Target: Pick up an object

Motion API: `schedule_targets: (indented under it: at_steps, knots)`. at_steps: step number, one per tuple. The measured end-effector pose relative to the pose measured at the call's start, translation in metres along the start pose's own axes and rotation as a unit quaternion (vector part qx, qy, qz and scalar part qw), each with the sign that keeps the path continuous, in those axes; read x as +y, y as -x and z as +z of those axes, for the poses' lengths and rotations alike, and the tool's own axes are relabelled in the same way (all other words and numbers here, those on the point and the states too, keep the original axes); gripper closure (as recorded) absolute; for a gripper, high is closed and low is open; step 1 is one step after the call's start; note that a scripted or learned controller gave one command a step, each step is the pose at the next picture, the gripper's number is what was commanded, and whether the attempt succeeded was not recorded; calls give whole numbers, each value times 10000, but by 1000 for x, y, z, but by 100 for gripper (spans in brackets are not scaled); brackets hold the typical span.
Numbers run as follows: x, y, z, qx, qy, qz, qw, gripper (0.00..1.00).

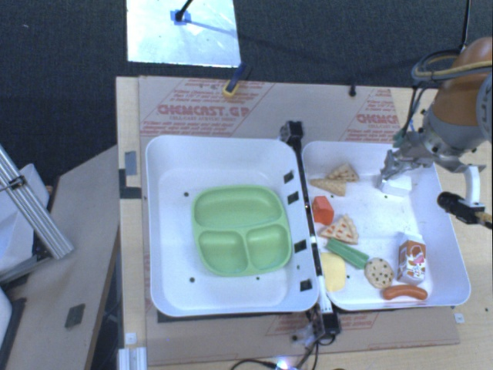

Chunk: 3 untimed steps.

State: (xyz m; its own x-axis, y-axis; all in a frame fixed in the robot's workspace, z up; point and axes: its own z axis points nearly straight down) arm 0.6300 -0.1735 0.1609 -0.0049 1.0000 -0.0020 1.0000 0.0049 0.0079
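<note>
Bench board (pixel 202 108) printed "CHEMCAST GP", red lettering.

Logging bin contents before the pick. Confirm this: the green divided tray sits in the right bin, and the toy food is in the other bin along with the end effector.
Wrong on one point. The camera view shows the green tray in the left bin, not the right. The toy food, such as the sausage and cookie, lies in the other bin, where the end effector is.
</note>
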Motion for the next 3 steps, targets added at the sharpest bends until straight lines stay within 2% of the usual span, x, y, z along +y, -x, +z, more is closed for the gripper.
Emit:
schedule_targets:
  at_steps: [1, 2, 3]
  knots:
    - [-7, 5, -52, -1, -4, 18, 10000, 100]
    - [-6, 5, -65, 4, -20, 3, 10000, 100]
    - [-6, -54, -67, 18, -29, -26, 10000, 100]
